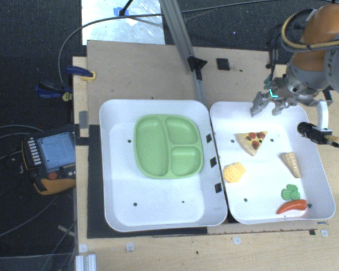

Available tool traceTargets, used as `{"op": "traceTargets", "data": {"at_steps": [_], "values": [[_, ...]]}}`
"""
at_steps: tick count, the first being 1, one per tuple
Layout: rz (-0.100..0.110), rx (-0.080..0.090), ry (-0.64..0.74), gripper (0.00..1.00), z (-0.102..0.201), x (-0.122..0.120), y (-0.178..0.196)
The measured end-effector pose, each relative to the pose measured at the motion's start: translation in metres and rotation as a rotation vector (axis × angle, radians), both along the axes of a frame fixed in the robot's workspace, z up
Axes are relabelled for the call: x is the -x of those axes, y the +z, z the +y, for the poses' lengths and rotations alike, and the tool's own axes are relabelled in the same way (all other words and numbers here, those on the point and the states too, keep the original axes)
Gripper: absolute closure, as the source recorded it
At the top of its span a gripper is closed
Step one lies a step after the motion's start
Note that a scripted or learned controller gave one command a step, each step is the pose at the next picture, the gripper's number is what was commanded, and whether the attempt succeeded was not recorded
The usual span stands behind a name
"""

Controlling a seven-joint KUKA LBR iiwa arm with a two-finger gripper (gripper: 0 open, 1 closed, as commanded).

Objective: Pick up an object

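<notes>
You see gripper (267, 107) over right bin (322, 179) far edge, jaws wide, holding nothing. Pizza slice (252, 141) near it; corn (234, 173) by left edge.

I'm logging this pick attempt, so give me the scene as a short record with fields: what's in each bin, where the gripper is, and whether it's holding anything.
left bin: green divided plate
right bin: pizza slice, yellow corn piece, tan wedge, green piece beside red sausage-like piece
gripper: above the right bin's far edge, fingers open
held object: none between the fingers
nearest item to gripper: pizza slice
</notes>
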State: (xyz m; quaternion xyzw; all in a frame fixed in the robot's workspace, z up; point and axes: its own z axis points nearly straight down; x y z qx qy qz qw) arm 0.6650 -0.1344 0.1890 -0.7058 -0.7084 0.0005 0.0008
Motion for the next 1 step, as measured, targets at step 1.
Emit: {"op": "traceTargets", "data": {"at_steps": [1], "values": [[-0.004,0.001,0.001,0.00,0.0001,-0.0010,0.0021]]}}
